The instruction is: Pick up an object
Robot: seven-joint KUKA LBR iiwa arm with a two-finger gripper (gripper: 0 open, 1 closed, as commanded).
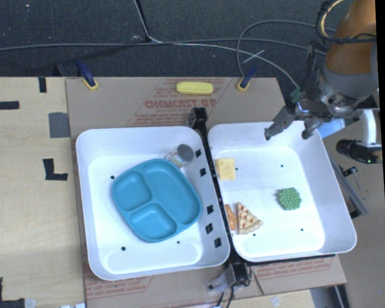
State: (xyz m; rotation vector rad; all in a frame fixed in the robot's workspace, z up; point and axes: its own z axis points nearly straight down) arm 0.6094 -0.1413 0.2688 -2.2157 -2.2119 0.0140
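Observation:
My gripper point(288, 130) hangs over the far right part of the right bin point(333, 194), its two fingers spread apart and nothing between them. In that bin lie a green bumpy ball point(289, 198) toward the right, a yellow cheese-like square point(226, 169) by the left wall, and an orange pizza-like slice point(242, 218) nearer the front. The ball lies well in front of the gripper. The left bin point(92, 207) holds a blue divided plate point(155, 198) and a small clear cup point(181, 154) at its far right.
A yellow banana-like piece point(194, 87) lies on the cardboard behind the bins. Blue-and-yellow clamps point(87, 77) pin the cardboard's far corners. Black clips point(199, 116) join the bins along the middle. Cables run across the dark background.

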